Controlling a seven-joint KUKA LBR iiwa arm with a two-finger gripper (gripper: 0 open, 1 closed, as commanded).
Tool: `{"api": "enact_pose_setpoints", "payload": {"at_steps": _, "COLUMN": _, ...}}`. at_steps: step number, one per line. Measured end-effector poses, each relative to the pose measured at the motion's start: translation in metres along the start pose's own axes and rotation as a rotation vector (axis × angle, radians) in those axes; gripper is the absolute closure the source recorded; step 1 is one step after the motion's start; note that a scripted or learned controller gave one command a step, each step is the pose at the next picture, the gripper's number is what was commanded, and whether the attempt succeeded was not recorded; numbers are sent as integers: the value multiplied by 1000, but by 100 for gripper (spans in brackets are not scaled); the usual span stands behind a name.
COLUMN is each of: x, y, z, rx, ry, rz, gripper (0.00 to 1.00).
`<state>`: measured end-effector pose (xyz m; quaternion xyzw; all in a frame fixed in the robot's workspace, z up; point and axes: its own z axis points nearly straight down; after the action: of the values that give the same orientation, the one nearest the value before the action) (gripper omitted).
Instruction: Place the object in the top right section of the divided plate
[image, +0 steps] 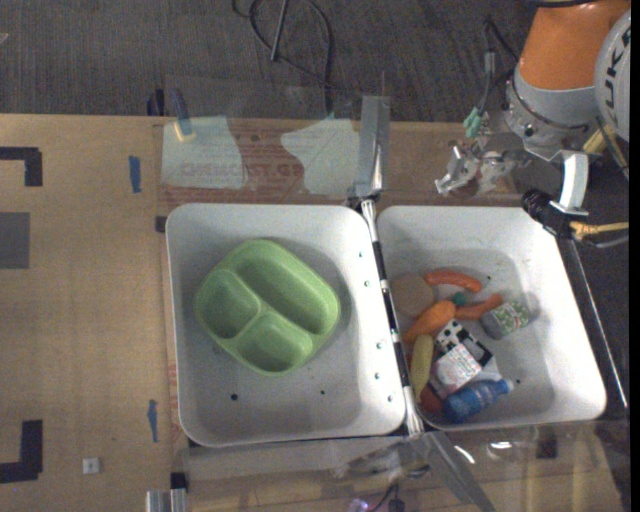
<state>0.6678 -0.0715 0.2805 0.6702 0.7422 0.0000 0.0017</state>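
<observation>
A green divided plate (267, 305) with three sections lies empty in the left white bin (200, 400). The right white bin (560, 380) holds a heap of small items: an orange carrot (430, 320), two more orange pieces (452, 280), a yellow piece (422, 362), a grey-green can (507, 318), a black-and-white block (452, 335), a white-and-red packet (460, 368) and a blue bottle (478, 397). My gripper (468, 172) hangs over the bench just beyond the right bin's far rim, apart from every item, with nothing seen in it.
A metal divider strip (375, 290) runs between the two bins. Clear plastic sheeting (260, 160) lies on the wooden bench behind the left bin. The arm's orange band (570, 45) and cables (590, 230) crowd the far right corner.
</observation>
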Motion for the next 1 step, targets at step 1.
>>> {"api": "enact_pose_setpoints", "payload": {"at_steps": 1, "x": 76, "y": -24, "z": 83, "rx": 3, "ry": 3, "rz": -14, "gripper": 100}}
